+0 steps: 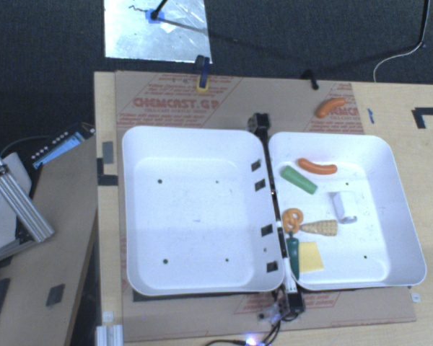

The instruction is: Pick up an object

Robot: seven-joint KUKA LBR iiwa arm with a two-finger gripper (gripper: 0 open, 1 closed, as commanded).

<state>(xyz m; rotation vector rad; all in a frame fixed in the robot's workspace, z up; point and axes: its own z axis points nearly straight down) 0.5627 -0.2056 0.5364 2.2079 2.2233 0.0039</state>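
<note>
You have two white bins side by side on the surface (390, 99). The left bin (195, 207) shows bare floor. The right bin (390, 215) holds every loose item. A sausage (317, 167) lies near its back wall, and a green block (299, 179) sits just in front of it, tilted toward the divider. A pretzel (292, 218) rests close to the divider, touching or nearly touching a cone (320, 228) on its right. A yellow slice (310, 256) lies in front of those, with a dark green piece (294, 252) along its left edge. A white cylinder (341, 207) lies further right, hard to make out against the floor. A second sausage (330, 107) lies behind the right bin, on the surface itself. You cannot tell the tool's state from this view, whether parted, closed or carrying anything.
</note>
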